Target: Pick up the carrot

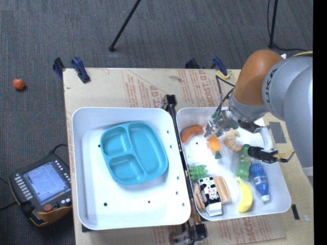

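Note:
The carrot (214, 144), small and orange with a green tip (218, 154), lies in the upper middle of the right bin (283, 195). My gripper (215, 128) hangs at the end of the grey arm, directly over the carrot's upper end and very close to it or touching it. Whether the carrot is held cannot be seen from this angle. An orange sausage-shaped piece (191, 132) lies just left of the gripper.
Crowding the right bin are a tan pastry (232, 143), a green bottle (243, 167), a blue bottle (259, 180), a banana (245, 197), a cow-print carton (209, 192), a bread piece (223, 188) and green leaves (198, 171). The left bin (87, 198) holds a blue divided plate (134, 151).

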You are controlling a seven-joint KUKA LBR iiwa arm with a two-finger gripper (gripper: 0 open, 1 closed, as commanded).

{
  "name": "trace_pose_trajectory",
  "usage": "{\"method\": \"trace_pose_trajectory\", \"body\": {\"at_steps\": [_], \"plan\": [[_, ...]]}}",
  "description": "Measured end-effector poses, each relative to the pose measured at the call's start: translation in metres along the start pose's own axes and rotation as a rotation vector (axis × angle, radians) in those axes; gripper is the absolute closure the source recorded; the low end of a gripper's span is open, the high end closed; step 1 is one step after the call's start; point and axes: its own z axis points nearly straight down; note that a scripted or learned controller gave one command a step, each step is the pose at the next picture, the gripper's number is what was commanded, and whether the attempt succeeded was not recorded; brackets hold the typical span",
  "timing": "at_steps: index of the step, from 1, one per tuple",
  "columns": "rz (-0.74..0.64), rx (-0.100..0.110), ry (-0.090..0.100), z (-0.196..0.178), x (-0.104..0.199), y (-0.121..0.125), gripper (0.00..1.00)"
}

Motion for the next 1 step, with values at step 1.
{"method": "trace_pose_trajectory", "body": {"at_steps": [1], "plan": [[0.412, 0.000, -0.001, -0.0896, 0.0535, 0.0093, 1.00]]}}
